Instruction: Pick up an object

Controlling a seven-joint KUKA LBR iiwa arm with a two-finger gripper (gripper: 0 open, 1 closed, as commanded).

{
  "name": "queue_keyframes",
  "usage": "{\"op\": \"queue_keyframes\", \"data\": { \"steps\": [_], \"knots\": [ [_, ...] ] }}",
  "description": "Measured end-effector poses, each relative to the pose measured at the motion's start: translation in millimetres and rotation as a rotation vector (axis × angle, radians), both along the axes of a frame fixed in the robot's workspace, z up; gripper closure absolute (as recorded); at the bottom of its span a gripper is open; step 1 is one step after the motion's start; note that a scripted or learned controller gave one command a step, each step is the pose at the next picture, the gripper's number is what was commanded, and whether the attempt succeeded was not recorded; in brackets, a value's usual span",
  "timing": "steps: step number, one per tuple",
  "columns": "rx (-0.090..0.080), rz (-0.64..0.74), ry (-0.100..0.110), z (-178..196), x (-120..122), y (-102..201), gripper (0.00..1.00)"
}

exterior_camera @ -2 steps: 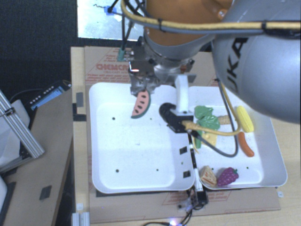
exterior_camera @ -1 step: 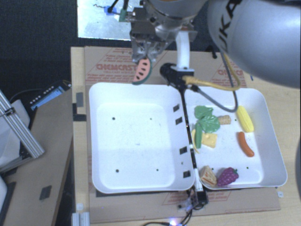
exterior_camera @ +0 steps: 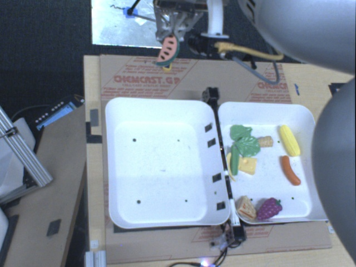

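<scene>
- Camera view has my gripper [exterior_camera: 169, 38] raised well above the bench, past the far edge of the 2 white bins, with a small watermelon slice [exterior_camera: 168, 49] hanging between my fingers [exterior_camera: 162, 29].
- My jaws are nearly closed, pinching the slice at its upper end; the rest of it dangles below my fingertips, tilted a little.
- I judge the slice to be a light, stiff plastic toy: thin, smooth and likely slippery, so a hold at 1 end could let it swing or slide out.
- A firmer hold would be across its flat faces nearer the middle, not on the curved rind edge.
- Far below me and to 1 side, the right bin [exterior_camera: 305, 115] holds the other toy foods: a corn cob [exterior_camera: 288, 139], a carrot [exterior_camera: 290, 170], green leaves [exterior_camera: 243, 139], a cheese wedge [exterior_camera: 247, 166], a grape bunch [exterior_camera: 268, 208] and a bread piece [exterior_camera: 246, 207].
- Almost straight below me, a little nearer the camera, sits the left bin [exterior_camera: 161, 166].
</scene>
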State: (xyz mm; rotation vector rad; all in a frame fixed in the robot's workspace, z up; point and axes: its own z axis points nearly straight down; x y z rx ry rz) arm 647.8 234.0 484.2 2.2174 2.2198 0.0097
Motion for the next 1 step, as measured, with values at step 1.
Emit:
{"op": "queue_keyframes", "data": {
  "steps": [1],
  "knots": [
    [-0.001, -0.001, 0.009, -28.8, -38.3, -22.4, 1.00]
  ]
}}
